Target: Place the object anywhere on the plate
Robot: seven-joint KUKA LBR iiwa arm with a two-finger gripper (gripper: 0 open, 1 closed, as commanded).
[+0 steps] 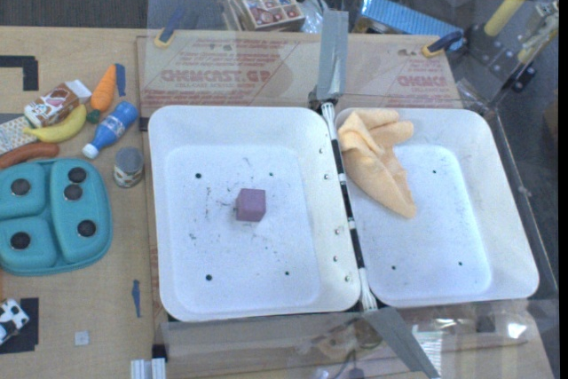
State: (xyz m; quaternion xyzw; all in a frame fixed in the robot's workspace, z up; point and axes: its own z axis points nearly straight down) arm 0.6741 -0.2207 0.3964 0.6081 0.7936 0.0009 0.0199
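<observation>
I am recording the purple block lying near the middle of the left bin, apart from its walls. I cannot tell how my tool is standing. Reaching from the right, I am judging the block lies beyond the right bin and its yellow cloth. It is squarish, offering no long axis.

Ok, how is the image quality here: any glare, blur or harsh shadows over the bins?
Camera view: even, soft light; the purple cube casts hardly any shadow; faint sheen on the clear panel at upper right; left bin and yellow cloth are reasonably sharp, only slightly soft.
</observation>
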